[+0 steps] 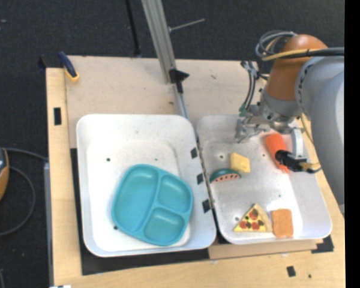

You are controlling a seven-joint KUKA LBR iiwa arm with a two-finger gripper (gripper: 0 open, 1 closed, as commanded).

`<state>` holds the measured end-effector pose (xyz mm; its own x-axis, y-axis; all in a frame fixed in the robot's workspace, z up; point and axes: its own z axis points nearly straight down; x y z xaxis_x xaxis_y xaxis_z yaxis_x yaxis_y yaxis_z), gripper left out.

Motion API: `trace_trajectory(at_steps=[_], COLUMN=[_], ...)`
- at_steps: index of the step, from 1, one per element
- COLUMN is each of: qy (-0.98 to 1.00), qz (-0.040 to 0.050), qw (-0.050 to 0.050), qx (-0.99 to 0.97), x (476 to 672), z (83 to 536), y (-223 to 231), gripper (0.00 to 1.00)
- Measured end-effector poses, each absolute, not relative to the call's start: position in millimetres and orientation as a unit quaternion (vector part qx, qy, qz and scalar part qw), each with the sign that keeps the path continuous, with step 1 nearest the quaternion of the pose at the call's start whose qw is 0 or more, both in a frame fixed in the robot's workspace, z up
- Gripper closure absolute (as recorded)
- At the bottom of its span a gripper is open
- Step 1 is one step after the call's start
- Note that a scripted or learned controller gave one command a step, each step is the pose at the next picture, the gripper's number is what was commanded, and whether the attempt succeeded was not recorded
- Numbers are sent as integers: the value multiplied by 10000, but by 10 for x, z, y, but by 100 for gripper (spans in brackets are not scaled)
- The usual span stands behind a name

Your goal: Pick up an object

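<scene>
Right bin [259, 188], near edge: pizza slice [252, 219] lying flat, orange square [282, 222] just beside it, both loose and apart from the walls, so probably open to a grasp from above. Left bin [96, 143]: one teal divided plate [153, 204], flat and broad, filling the near half; judged a poor fit for a two-finger grasp. Right bin, middle: half-round red-and-green slice [224, 175] close against the divider wall, likely awkward to straddle; yellow block [240, 162] a little further in, standing free. Far part: short orange cylinder [275, 143] beside the wrist hardware. Gripper [245, 132] low over the far end of the right bin, near the yellow block but apart from it, nothing seen held; whether the jaws stand wide or narrow cannot be told. The yellow block is the likeliest pick, being nearest. Beyond the bins: aluminium post [159, 35] on the bench.
</scene>
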<state>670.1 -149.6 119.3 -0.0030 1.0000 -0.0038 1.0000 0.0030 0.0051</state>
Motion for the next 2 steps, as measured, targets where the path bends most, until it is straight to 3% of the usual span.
trace_trajectory(at_steps=[2], qy=[7084], qz=[22], qw=[31], qx=[7058], x=[6724], z=[2183], y=[-1365], gripper=[100])
